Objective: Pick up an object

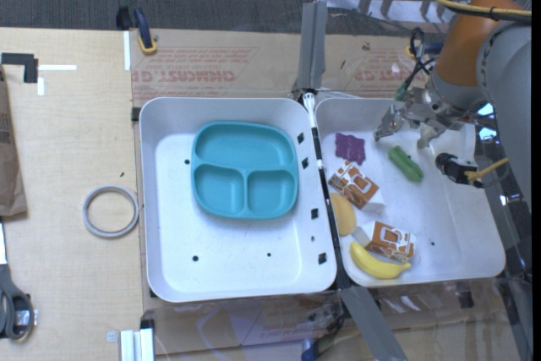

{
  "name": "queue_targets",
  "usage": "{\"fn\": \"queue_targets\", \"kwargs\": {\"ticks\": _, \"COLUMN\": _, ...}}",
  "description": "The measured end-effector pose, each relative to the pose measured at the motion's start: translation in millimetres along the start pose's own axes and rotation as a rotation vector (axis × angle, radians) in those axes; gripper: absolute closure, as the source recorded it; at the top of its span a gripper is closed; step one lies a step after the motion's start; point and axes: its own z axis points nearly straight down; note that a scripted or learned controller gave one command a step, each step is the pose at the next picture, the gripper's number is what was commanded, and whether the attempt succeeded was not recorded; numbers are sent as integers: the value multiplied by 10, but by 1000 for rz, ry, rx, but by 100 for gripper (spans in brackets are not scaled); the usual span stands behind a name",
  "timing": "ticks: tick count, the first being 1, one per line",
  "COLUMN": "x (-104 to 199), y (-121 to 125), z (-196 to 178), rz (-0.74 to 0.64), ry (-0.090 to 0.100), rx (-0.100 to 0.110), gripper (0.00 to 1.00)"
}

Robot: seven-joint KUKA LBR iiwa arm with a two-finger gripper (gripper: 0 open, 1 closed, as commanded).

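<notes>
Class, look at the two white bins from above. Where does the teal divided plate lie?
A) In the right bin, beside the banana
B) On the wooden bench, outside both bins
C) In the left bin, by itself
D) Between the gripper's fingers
C: the teal divided plate rests flat on the floor of the left bin, while the banana lies in the right bin.

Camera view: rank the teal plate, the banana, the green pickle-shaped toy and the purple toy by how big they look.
1. teal plate, by far the largest.
2. banana.
3. green pickle-shaped toy and purple toy: too alike to rank.
</notes>
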Motion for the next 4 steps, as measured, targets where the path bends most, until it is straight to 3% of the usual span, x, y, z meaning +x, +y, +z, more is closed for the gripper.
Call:
{"fn": "queue_targets", "kwargs": {"ticks": 1, "x": 70, "y": -289, "z": 3, "rz": -48, "ry": 1, "rx": 2, "gripper": 0}}
{"fn": "queue_targets", "kwargs": {"ticks": 2, "x": 255, "y": -303, "z": 1, "rz": 102, "ry": 1, "rx": 1, "gripper": 0}}
{"fn": "queue_targets", "kwargs": {"ticks": 3, "x": -127, "y": -178, "z": -696, "rz": -114, "ry": -1, "rx": 0, "gripper": 0}}
{"fn": "queue_targets", "kwargs": {"ticks": 4, "x": -106, "y": -488, "z": 8, "rz": -154, "ry": 1, "rx": 1, "gripper": 0}}
